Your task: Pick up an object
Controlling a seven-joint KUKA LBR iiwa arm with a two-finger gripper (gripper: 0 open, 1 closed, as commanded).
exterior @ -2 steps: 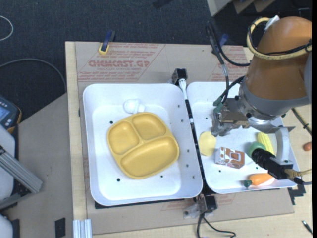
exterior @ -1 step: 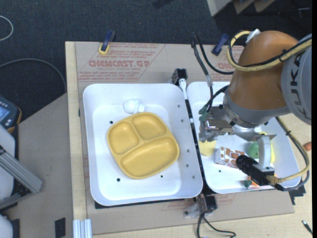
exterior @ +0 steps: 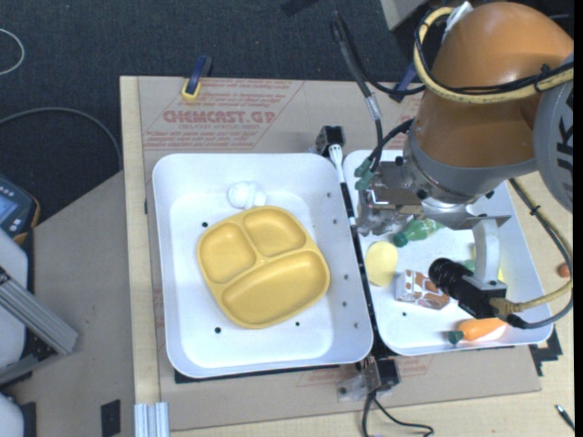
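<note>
Right bin (exterior: 525,271) holds the loose pickables: green piece (exterior: 421,232), yellow disc (exterior: 381,262), packet (exterior: 421,289) and carrot (exterior: 478,330), lying apart, we judge, so any one can be taken singly. The left bin (exterior: 182,208) carries a plate (exterior: 264,267) and a white ball (exterior: 244,194). Arm (exterior: 492,89) comes in from the right, wrist turned steeply down over the right bin's far-left part, with the hand (exterior: 390,209) low, just beside the green piece, the likeliest target. We cannot tell whether the hand is clenched or released.
</note>
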